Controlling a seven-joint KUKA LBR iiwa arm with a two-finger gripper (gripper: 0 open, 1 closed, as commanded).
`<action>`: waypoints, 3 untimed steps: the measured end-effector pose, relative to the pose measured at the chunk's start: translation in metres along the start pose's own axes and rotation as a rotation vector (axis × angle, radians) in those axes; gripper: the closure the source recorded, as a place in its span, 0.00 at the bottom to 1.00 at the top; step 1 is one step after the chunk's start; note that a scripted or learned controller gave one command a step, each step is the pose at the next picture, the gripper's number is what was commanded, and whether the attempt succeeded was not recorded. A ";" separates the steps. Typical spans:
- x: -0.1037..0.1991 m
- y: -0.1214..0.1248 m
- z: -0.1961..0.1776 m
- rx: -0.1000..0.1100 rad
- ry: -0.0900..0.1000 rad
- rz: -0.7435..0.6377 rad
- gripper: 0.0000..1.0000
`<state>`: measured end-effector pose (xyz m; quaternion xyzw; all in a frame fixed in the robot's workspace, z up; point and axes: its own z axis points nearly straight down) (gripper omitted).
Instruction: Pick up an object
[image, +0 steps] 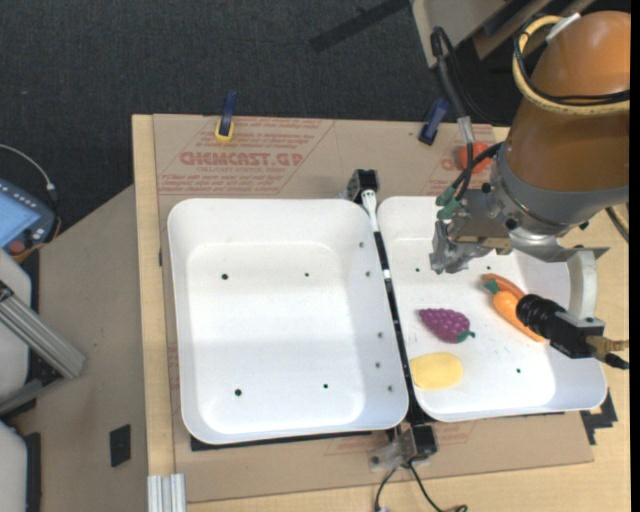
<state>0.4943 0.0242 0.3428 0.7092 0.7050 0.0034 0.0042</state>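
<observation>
Hanging over the far-left part of the right bin (500, 408), the gripper (447, 262) sits low above the white floor, close to the seam where the 2 bins meet. Whether it is open or closed cannot be told from this angle, and nothing can be seen held in it. The grey arm (570, 150), with its orange band, reaches in from the upper right and covers the bin's far-right corner.

3 small things lie in the right bin, all nearer the camera than the gripper. A purple grape bunch (445, 323) lies roughly in the middle of the floor, just below the gripper and apart from it. A yellow piece (438, 371), rounded and flat-looking, lies near the bin's front edge, just in front of the grapes and not clearly touching them. An orange carrot (507, 300) lies to the right of the grapes at a slant, its green end pointing toward the gripper and its other end hidden by part of the robot.

The left bin (270, 330) shows a plain white floor with 4 small dark dots. Both bins rest on a cardboard sheet (160, 400) with red lettering at the far side. 2 blue clamps (227, 118) (434, 118) grip the sheet's far edge.
</observation>
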 end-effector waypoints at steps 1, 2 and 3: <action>0.045 -0.003 -0.037 0.007 0.002 -0.009 1.00; 0.016 0.024 -0.018 0.011 0.001 -0.005 1.00; 0.041 0.040 -0.031 0.007 0.001 -0.006 1.00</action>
